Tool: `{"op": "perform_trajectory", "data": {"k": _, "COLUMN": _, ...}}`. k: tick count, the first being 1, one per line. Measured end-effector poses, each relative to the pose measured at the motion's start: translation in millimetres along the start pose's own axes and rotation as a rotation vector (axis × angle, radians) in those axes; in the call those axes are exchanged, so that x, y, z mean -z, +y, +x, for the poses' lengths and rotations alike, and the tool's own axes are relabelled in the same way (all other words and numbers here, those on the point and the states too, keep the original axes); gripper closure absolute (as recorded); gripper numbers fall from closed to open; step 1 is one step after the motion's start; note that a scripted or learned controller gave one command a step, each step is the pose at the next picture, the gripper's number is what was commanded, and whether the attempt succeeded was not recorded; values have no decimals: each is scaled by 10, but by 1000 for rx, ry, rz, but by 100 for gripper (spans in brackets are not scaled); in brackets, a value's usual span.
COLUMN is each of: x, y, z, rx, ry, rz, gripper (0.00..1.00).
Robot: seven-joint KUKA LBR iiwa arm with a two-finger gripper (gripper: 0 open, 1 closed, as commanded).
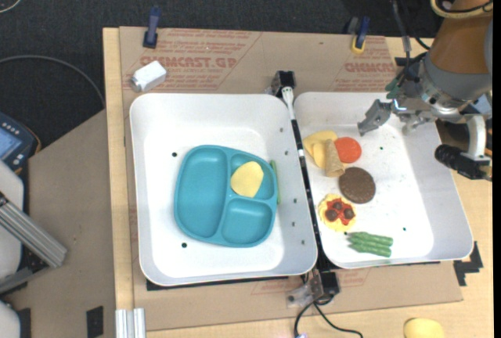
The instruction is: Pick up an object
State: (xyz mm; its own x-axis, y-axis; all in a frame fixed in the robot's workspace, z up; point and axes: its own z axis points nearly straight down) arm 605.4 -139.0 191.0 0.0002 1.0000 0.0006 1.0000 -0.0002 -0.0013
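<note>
The gripper [374, 119] is hovering over the right bin [438, 203], jaws apart and empty. The tomato [347, 149] is sitting just below it, probably light and slick; pinching across its middle looks best.

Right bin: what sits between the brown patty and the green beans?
In the camera view, the yellow piece with dark red spots lies between the brown patty and the green beans, slightly left of their line.

Robot lab: clamped cardboard bench [235, 55]
</note>
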Motion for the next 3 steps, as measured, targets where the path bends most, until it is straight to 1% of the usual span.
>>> {"op": "perform_trajectory", "data": {"k": 1, "x": -1095, "y": -294, "z": 475, "rx": 3, "ry": 2, "rz": 3, "gripper": 0}}
{"op": "perform_trajectory", "data": {"k": 2, "x": -959, "y": -278, "z": 454, "rx": -1, "ry": -1, "rz": -4, "gripper": 100}}
{"op": "perform_trajectory", "data": {"k": 3, "x": -55, "y": -426, "z": 1138, "rx": 1, "ry": -1, "rz": -1, "gripper": 100}}
